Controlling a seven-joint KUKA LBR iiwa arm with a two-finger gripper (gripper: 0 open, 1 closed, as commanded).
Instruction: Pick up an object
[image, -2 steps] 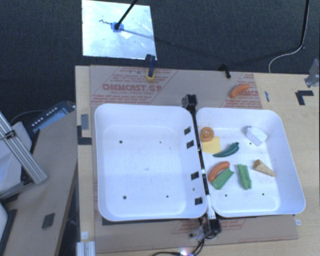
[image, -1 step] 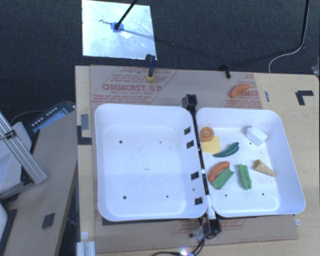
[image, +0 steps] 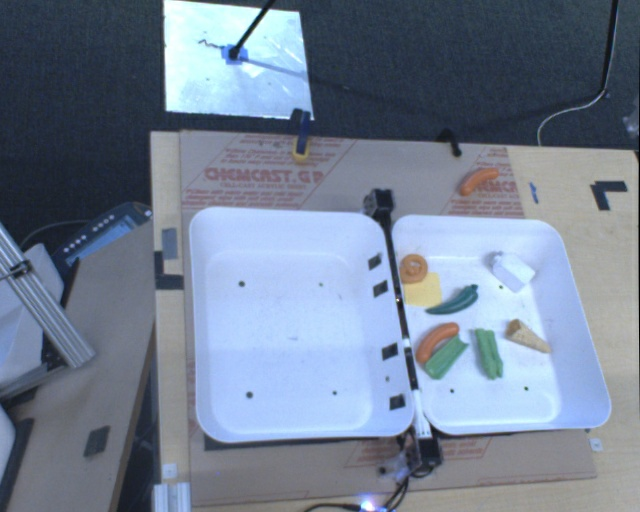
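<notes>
Several small toy foods lie in the right bin (image: 560, 400). An orange round slice (image: 414, 267) sits by a yellow square slice (image: 423, 291) near the bin's left wall. A dark green pepper (image: 456, 299) lies right of them. Lower down, an orange-red sausage (image: 437, 340) touches a green pod (image: 446, 357). A second green piece (image: 488, 353) lies to their right. A tan wedge (image: 526, 337) and a white block (image: 511, 270) rest toward the right side.
The left bin (image: 290, 325) stands beside the right one, joined by a black clip strip (image: 400, 320). An orange sausage-like piece (image: 479, 180) lies on the cardboard behind the right bin. A yellow and blue clamp (image: 300, 135) stands at the back edge.
</notes>
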